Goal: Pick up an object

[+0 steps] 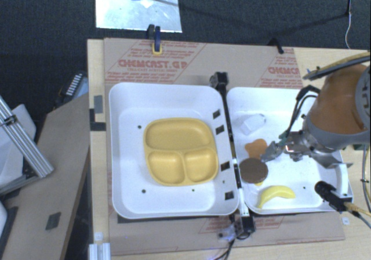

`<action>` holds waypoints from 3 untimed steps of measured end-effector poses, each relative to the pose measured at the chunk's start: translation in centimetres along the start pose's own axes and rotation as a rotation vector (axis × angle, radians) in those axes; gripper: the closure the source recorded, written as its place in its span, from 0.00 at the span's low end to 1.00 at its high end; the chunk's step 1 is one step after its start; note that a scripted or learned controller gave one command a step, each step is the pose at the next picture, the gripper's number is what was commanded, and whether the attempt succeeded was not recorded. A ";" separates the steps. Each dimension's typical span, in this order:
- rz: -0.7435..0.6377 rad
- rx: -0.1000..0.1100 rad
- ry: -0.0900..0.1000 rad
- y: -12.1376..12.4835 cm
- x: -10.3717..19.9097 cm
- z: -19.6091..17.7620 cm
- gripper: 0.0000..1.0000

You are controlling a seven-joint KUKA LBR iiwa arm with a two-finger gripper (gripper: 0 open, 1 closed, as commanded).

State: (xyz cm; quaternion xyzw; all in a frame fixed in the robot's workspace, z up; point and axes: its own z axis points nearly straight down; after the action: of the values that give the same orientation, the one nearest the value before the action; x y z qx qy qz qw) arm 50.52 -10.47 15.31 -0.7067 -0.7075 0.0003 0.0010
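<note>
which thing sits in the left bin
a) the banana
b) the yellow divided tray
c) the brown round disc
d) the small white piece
b: the yellow divided tray lies in the middle of the left bin, while the banana, the brown round disc and the small white piece all lie in the right bin, where the gripper also reaches in.

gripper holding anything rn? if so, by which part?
Cannot be told. The gripper sits low in the right bin, right beside the orange-brown piece and above the brown disc; nothing is visibly between its fingers. The banana lies apart, untouched.
</note>
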 end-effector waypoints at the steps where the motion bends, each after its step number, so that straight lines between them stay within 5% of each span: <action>1: 0.000 0.001 0.001 -0.2 1.0 4.8 0.00; 2: 0.000 -0.011 0.001 0.2 1.0 6.4 0.00; 3: -0.003 -0.024 0.000 0.6 1.1 5.1 1.00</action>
State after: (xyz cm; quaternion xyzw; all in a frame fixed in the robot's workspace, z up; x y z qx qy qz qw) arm 51.08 -9.34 10.17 -0.7058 -0.7083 -0.0081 -0.0073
